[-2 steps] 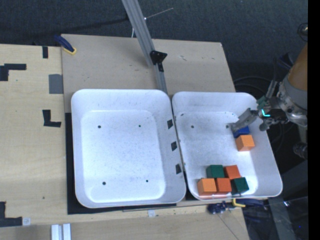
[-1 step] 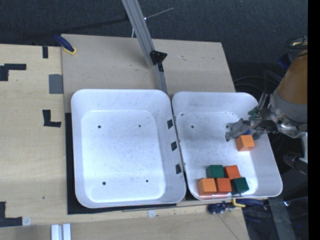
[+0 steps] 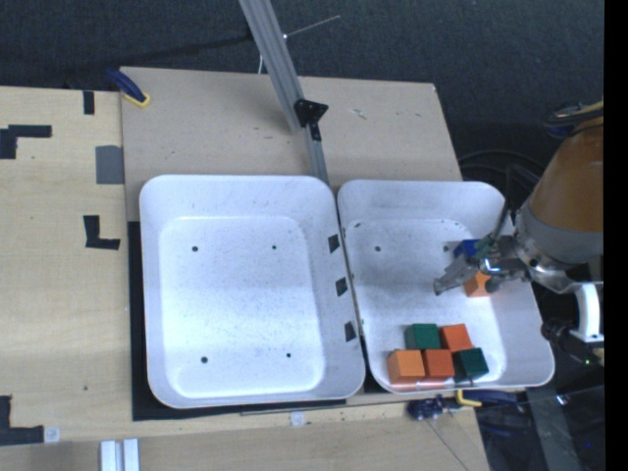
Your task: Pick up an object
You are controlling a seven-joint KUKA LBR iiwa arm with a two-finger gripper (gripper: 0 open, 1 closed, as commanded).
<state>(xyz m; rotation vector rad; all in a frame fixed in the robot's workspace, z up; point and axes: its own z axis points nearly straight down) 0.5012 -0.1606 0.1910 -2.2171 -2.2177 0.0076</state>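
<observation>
My gripper [image 3: 453, 275] reaches in from the right and hangs low over the middle right of the right bin [image 3: 422, 192]. A small orange block [image 3: 478, 285] lies right beside it, partly covered by the wrist. Just above the gripper shows a blue piece [image 3: 468, 249]; whether it is a loose object or part of the tool is unclear. Near the bin's front edge sits a tight cluster of blocks: a green one [image 3: 424, 336], an orange one [image 3: 456, 338], two more orange ones [image 3: 405, 364] [image 3: 439, 363] and a dark green one [image 3: 472, 363].
The left bin [image 3: 235, 292] stands beside the right one, sharing a raised rim. A slanted metal pole [image 3: 280, 57] crosses the back of the bench. The orange-banded arm [image 3: 574, 194] fills the space right of the right bin.
</observation>
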